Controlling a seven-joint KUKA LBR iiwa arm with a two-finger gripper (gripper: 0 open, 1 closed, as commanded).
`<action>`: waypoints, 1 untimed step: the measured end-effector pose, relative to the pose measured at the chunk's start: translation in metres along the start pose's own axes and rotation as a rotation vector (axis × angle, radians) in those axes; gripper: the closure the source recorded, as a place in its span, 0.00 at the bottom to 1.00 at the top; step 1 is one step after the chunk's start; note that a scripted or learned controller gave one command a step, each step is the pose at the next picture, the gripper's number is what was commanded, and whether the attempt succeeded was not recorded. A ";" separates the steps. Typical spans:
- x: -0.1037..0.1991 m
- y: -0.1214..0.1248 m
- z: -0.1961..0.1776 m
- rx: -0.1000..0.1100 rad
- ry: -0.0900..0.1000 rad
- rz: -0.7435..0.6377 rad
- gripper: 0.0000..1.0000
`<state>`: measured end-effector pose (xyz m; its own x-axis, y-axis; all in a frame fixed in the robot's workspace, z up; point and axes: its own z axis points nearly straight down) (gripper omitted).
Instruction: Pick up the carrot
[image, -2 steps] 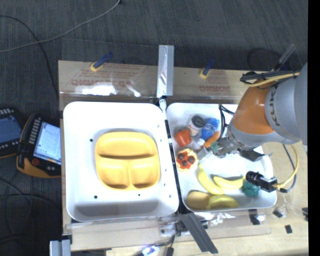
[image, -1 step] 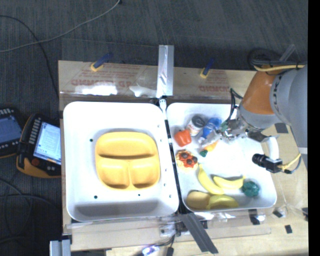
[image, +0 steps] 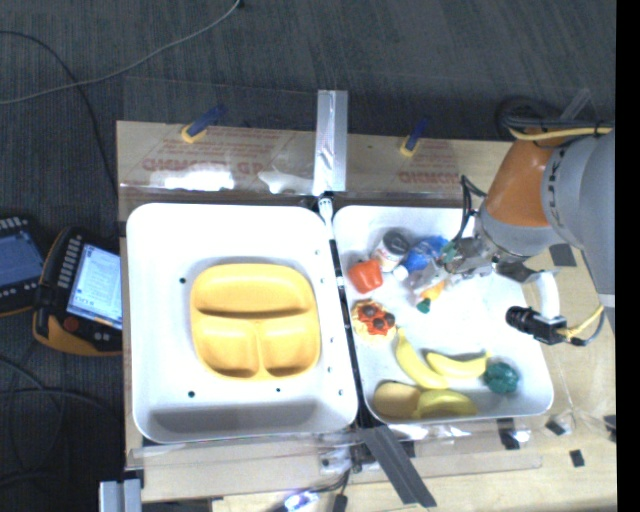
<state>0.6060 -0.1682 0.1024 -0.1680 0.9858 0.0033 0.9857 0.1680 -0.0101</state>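
Note:
The carrot (image: 431, 292) is a small orange stick with a green end. It lies tilted in the upper middle of the right bin (image: 535, 375). My gripper (image: 456, 260) hangs just above and to the right of it, at the end of the grey arm with the orange band (image: 520, 190). It is close to the carrot's upper end, among a blue and white item (image: 428, 249) and a grey round item (image: 396, 242). Whether anything is between the gripper's tips is hidden by clutter.
The right bin also holds an orange-red piece (image: 365, 273), a red and black toy (image: 373, 317), bananas (image: 435, 365), a yellow-brown fruit (image: 420, 401) and a green ball (image: 501, 376). A yellow divided tray (image: 255, 318) sits in the left bin (image: 160, 260).

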 end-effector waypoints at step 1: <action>0.043 0.038 -0.099 -0.004 -0.004 0.144 1.00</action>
